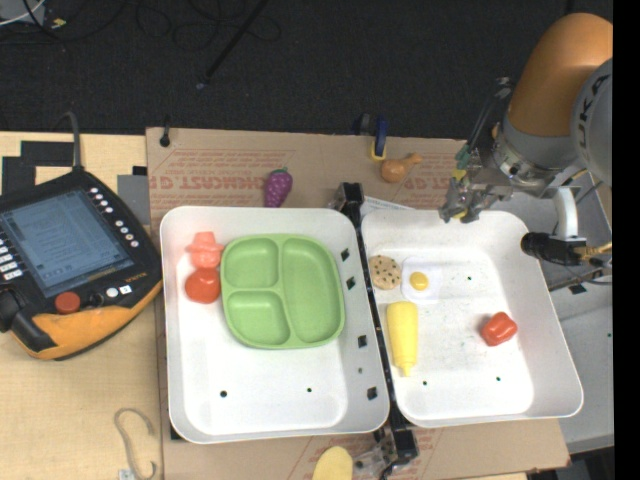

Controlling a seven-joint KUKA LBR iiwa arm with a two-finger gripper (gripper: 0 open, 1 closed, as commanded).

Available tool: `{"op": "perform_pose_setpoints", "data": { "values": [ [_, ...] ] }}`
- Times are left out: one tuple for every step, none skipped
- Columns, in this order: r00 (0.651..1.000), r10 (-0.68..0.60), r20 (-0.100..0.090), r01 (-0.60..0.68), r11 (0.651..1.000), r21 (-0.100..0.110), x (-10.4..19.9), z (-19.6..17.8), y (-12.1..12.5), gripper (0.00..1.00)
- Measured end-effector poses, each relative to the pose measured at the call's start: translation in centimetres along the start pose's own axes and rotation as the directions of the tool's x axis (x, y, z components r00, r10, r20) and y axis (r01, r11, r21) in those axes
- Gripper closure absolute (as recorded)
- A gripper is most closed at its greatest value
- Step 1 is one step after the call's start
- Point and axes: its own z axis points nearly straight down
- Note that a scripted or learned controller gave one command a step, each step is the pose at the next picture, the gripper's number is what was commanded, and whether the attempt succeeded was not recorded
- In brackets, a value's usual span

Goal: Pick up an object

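Note:
The right bin [540, 368] holds a yellow corn-like toy [402, 334], a round cookie [385, 270], a small fried-egg toy [418, 282] and a red pepper-like toy [498, 328]. My gripper [466, 206] hangs over the bin's far edge, above and apart from all of these. Nothing shows between its dark fingers. The left bin [200, 388] carries a green divided plate [281, 292], with a pink toy [204, 249] and a red toy [202, 286] beside it.
A purple grape toy [278, 185] and an orange-brown toy [398, 168] lie on the cardboard behind the bins. A teach pendant [70, 258] rests at the left. A yellow toy [333, 463] sits at the front edge.

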Motion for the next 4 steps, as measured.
{"op": "perform_pose_setpoints", "data": {
  "values": [
    [1.0,0.006,-0.001,-0.006,1.0,0.006,0.9,0.0,-5.0,1.0],
    [1.0,0.005,-0.001,-0.005,1.0,0.008,3.1,1.0,-9.2,1.0],
    [1.0,0.001,-0.002,-0.001,1.0,0.006,5.8,-0.6,-13.6,1.0],
    [1.0,0.003,-0.001,-0.003,1.0,0.006,6.9,0.9,-14.9,1.0]
  ]
}}
